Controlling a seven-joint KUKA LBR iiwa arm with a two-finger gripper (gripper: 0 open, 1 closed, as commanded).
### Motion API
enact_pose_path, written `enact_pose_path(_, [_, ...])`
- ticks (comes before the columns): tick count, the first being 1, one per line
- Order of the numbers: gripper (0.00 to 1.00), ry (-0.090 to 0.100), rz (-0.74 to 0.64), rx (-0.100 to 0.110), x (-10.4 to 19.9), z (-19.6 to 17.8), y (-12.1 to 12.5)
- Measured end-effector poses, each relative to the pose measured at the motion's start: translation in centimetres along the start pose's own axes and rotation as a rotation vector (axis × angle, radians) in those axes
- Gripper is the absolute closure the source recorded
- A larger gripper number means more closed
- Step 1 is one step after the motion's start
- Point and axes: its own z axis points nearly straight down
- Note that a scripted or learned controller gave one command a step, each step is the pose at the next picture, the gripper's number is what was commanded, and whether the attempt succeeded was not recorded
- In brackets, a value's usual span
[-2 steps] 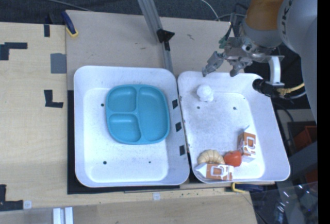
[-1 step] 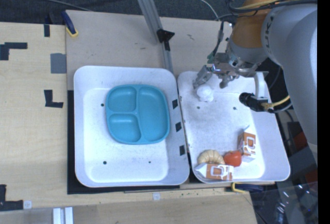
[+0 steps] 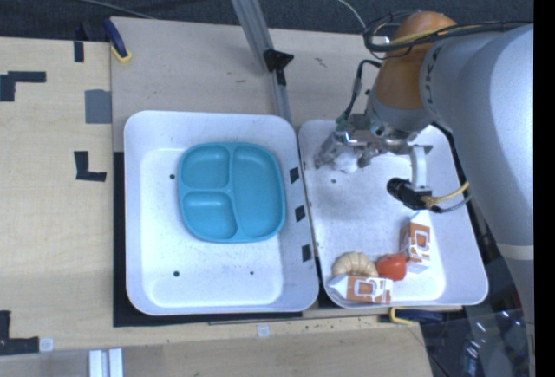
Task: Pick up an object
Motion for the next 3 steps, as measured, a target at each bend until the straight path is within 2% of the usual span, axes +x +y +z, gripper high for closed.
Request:
enact_pose_path(1, [1.0, 0.001, -0.002, -0.006, 0.1, -1.4, 0.2])
enact_pose_path(2, [1.0, 0.0, 0.001, -0.014, -0.4, -7.6, -0.2])
enact_pose_path(3, [1.0, -0.001, 0.0, -0.014, -0.9, -12.8, 0.8])
